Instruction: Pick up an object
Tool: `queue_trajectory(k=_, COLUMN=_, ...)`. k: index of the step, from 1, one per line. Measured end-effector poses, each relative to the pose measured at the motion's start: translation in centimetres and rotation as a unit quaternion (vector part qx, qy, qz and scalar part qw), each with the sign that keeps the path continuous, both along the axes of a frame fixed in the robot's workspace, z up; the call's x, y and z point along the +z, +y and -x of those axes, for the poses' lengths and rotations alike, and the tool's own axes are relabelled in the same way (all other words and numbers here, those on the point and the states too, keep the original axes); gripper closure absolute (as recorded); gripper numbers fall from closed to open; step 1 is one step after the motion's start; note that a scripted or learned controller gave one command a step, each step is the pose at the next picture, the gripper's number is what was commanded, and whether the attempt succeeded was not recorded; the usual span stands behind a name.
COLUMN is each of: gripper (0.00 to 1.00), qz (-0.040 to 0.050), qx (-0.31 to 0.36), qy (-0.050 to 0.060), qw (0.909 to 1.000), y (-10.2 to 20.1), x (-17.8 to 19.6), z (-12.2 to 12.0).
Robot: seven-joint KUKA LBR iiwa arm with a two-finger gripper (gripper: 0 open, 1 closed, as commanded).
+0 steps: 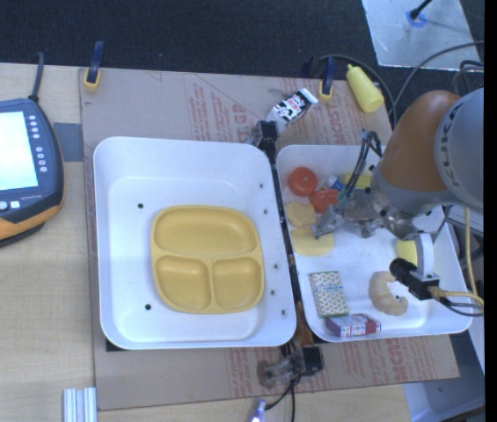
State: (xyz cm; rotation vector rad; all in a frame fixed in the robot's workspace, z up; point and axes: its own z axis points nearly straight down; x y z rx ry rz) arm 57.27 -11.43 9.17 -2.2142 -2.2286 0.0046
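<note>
Glossy white plastic bins point(116, 236), matt yellow plastic tray point(206, 258)

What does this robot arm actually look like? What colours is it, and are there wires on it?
The arm is thick and rounded, grey with a broad orange band above the wrist. It tapers to a small grey metal gripper over the right-hand white bin. Thin dark cables loop around the wrist.

Robotics lab bench. Evidence: teach pendant point(6, 170) at 9 o'clock, cardboard sheet point(186, 104) clamped to the bench under two white bins point(116, 236), loose cables point(424, 60) at 1 o'clock, taped floor marker point(417, 18) at 1.
</note>
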Motion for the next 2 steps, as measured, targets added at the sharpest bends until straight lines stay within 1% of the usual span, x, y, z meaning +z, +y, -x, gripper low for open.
queue_trajectory(k=1, gripper=0.00, qz=-0.0010, qx=-0.002, qy=-0.001, qw=1.0000, y=0.8, x=7.7, z=-8.2)
queue_trajectory(k=2, gripper=0.00, qz=-0.0019, qx=-0.002, qy=0.002, qw=1.0000, y=-5.3, x=0.6, z=-8.4)
